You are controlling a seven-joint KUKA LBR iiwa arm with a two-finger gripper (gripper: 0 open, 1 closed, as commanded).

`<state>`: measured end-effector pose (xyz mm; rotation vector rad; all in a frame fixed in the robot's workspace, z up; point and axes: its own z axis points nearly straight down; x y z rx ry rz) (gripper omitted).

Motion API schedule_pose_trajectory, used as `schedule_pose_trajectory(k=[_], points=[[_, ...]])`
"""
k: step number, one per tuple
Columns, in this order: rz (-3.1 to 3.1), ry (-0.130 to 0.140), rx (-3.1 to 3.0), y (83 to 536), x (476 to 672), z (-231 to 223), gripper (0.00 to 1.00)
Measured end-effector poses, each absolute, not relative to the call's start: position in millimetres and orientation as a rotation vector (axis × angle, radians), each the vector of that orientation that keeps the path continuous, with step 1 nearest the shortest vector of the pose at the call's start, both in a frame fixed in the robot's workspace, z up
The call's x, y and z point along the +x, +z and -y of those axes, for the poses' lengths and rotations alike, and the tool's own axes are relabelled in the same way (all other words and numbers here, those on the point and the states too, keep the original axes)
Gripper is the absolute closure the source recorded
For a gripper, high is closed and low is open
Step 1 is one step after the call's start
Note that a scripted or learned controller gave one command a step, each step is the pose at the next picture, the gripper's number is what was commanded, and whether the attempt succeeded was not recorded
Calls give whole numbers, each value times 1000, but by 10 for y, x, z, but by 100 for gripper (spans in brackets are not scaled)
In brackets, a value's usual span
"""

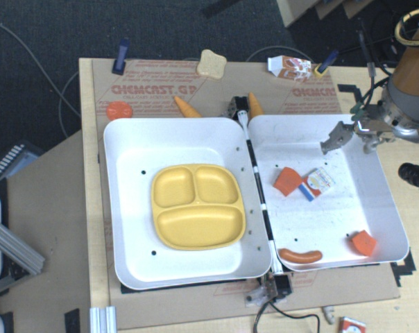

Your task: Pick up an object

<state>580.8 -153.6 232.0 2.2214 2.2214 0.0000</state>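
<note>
The right white bin (383,186) holds an orange block (288,181), a small blue and white packet (316,184), a brown sausage (300,257) at its front edge and an orange-red piece (363,243) at the front right. My gripper (349,141) hangs over the bin's back right part, up and to the right of the packet. It is open, and nothing sits between its fingers. The grey arm (404,96) comes in from the right.
The left bin (126,186) carries a yellow divided plate (197,205). Behind the bins lie a bread slice (211,63), a carrot (187,107), a small carton (290,67), a blue clip (120,56) and an orange disc (118,109).
</note>
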Motion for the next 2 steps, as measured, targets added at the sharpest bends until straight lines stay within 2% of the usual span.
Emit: schedule_pose_trajectory(k=[1, 2], points=[[-2225, -2, 2222, 1566, 5817, 1020, 0], [-2219, 8, 2216, 893, 5858, 996, 0]])
